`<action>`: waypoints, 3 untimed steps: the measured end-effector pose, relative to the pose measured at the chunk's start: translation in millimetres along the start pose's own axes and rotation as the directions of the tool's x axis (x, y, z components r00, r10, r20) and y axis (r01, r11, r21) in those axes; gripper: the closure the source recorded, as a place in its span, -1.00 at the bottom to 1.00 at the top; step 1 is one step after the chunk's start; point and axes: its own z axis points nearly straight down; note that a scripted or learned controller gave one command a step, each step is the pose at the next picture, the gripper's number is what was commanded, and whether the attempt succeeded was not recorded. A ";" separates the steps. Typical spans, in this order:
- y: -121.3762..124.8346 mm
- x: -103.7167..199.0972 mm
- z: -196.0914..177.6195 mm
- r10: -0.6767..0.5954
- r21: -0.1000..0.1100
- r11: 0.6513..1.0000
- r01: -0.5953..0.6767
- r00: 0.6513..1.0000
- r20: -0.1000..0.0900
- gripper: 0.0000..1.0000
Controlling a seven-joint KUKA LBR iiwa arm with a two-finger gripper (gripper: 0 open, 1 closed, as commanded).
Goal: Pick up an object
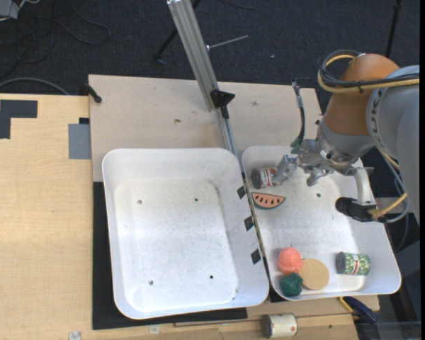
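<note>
My hand (297,167) hangs open over the right bin's (382,280) far-left corner, holding nothing. The small can (264,178) lies on its side just beside my fingers: probably light, stiff, slick and prone to roll, so I'd grip across its round body.

**What sits in my right-hand white bin**

The small red-and-white can (264,177) lies on its side near the right-hand white bin (382,278)'s far left corner. Just nearer lies the watermelon slice (268,200). Along the near wall: pink ball (290,259), green lump (292,285), tan disc (314,274), green-labelled can (352,263) on its side.
</note>
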 end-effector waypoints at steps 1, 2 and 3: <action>-1.4 1.0 54.1 0.003 0.002 1.000 -0.003 1.000 0.000 -1.00; 0.0 0.2 40.4 0.006 -0.002 1.000 -0.006 1.000 0.000 1.00; -1.1 -8.4 -18.5 0.005 -0.010 1.000 -0.005 1.000 0.002 1.00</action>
